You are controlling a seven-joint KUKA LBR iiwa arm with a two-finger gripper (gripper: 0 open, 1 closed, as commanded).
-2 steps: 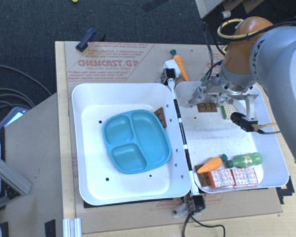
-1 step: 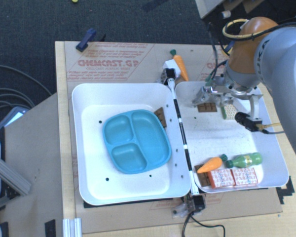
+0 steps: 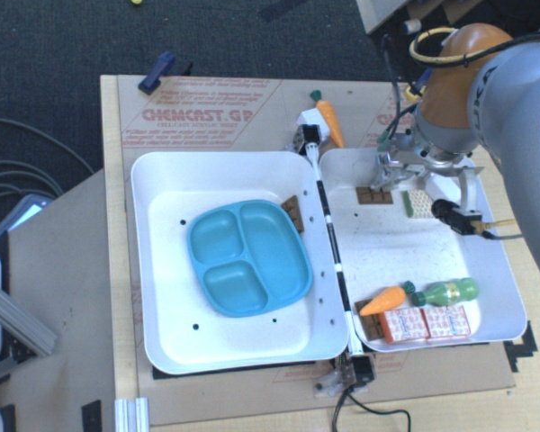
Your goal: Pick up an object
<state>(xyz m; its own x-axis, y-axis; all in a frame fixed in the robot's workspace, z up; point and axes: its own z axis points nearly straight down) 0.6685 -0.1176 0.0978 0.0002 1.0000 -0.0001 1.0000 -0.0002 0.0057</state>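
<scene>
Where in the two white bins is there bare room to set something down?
The right bin has a bare middle, between the claw at its far end and the toy carrot, green bottle and red boxes crowding its near edge. In the left bin, the blue divided plate fills the centre, leaving bare strips around it, widest on the left.

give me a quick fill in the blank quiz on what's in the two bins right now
1. The blue divided plate lies in the ____ bin.
2. The carrot in the right bin lies beside a green ____.
3. The red box sits at the right bin's ____ edge.
4. A second carrot lies ____ the bins, on the bench.

Missing words: left; bottle; near; outside
</scene>
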